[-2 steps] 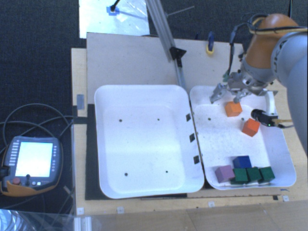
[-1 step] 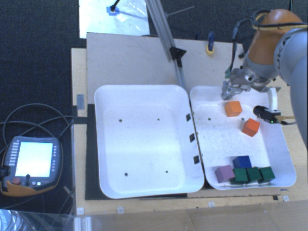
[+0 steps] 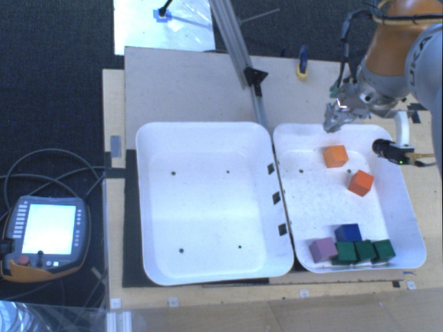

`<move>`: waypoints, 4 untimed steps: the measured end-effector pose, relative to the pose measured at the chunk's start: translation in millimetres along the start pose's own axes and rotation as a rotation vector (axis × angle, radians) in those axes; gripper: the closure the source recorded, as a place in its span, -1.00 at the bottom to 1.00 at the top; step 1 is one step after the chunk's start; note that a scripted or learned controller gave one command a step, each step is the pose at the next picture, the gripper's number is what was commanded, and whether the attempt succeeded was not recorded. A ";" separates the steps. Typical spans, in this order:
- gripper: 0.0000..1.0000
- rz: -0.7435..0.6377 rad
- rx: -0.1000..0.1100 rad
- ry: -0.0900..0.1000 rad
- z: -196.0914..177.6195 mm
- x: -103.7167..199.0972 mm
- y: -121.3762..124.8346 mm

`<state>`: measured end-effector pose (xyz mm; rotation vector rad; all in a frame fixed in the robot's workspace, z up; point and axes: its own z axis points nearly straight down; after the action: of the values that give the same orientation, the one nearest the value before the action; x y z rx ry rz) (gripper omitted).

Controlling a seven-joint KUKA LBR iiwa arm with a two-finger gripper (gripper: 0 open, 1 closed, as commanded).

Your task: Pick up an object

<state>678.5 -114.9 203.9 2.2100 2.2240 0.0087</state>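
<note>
Objects for the pick all sit in the right bin (image 3: 408, 216): two orange cubes, a blue block, a purple block and two green blocks. Orange cube (image 3: 335, 155) lies in the far half of the bin, near the back wall. Second orange cube (image 3: 360, 182) sits a bit nearer the camera and to the right of the first, apart from it. Blue block (image 3: 348, 232) sits toward the near edge, w/ the purple block (image 3: 322, 249) just left and in front of it. Green blocks (image 3: 363, 251) line up along the near wall, side by side, touching or nearly touching the blue and purple ones; can't tell which.

Arm comes in from the upper right, orange band at top, grey wrist angled down and to the left. Gripper (image 3: 333, 121) hangs over the far-left corner area of the right bin, at or just above the back rim. It's behind the first orange cube in the view, close but not on it. Nothing visible between the tips. Tool is small and blurred here, so open vs closed: can't tell.

Left bin (image 3: 149, 185) sits beside the right one, rims meeting along the middle. Teach pendant (image 3: 45, 237) lies off the bench at lower left w/ its cable looped round it. A slanted metal pole (image 3: 232, 30) crosses the top of the view behind the bins.
</note>
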 end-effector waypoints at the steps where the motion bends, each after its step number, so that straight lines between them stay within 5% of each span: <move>1: 1.00 0.000 -0.002 -0.001 -59.1 4.0 11.4; 2: 1.00 0.001 0.001 0.000 -92.9 4.0 13.0; 4: 1.00 -0.003 0.009 0.002 -69.2 106.9 -13.5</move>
<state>663.8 -8.1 272.9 2.2126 2.2325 0.0008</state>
